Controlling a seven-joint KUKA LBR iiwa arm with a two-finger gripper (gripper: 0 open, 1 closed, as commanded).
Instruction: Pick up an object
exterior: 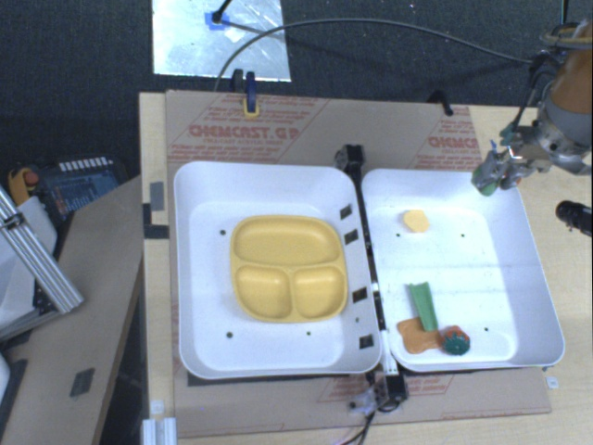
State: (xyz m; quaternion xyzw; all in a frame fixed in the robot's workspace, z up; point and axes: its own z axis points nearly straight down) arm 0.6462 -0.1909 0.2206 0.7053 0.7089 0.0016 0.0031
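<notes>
Nearest the lens, at the bottom edge of the bench, a tangle of dark wires and a small clamp sits where the two white bins meet. Just above it, in the near corner of the right-hand bin, lie three small items bunched together: a flat orange piece, a green strip resting on end against it, and a teal round object touching the orange piece on its right. Farther up the same bin, well apart from that cluster, a small yellow chunk sits alone on the white floor. The left-hand bin, beside the right-hand bin and joined to it by a dark hinge strip, holds a yellow three-compartment tray lying flat near its middle. The gripper hangs over the far corner of the right-hand bin, above its rim, on the grey arm that enters past that bin's far side. Whether its fingers are parted or closed cannot be told at this size, and nothing is seen between them. Both bins rest on a brown board printed with red lettering, beyond the bins. A shiny foil sheet lies on the dark floor past the board.
</notes>
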